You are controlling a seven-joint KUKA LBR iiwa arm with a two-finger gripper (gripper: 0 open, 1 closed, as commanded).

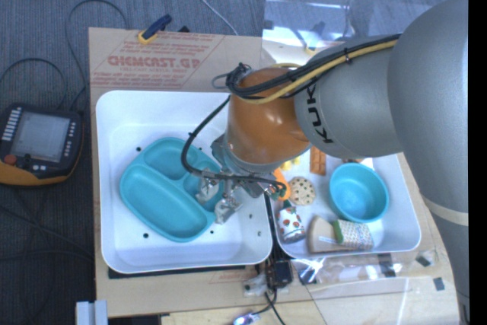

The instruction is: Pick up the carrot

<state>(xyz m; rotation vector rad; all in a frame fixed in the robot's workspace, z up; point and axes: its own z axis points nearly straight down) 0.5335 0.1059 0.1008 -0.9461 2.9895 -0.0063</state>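
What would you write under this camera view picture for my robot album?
Robot arm lowers its end effector over the teal divided tray in the left bin, beside toys in the right bin.

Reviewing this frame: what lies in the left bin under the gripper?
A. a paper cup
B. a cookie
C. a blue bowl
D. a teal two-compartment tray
D: the teal two-compartment tray rests on the floor of the left bin, with the gripper over its right edge; the blue bowl and cookie sit in the right bin.

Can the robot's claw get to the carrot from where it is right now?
Probably yes. The claw hangs over the left bin, and the carrot lies just beside it, across the bin edge, partly tucked under the arm with the cookie close by.
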